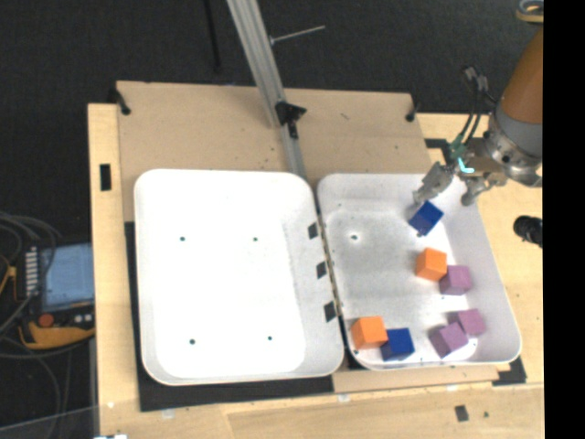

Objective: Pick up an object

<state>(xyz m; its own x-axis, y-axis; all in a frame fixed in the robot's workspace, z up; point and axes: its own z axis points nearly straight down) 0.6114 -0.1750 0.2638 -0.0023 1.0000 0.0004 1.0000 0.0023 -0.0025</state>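
Wooden bench (228, 117) bears two white bins (228, 273) over dark floor; fingers (450, 187) spread, holding nothing.

My wooden bench (228, 108) carries two shallow white bins side by side: the left bin (228, 273) and the right bin (384, 263), touching along their inner edges, over a tan board (347, 117) and black mat (238, 393).

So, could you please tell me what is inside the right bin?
The right bin holds two blue blocks, two orange and three purple. Nothing looks covered.
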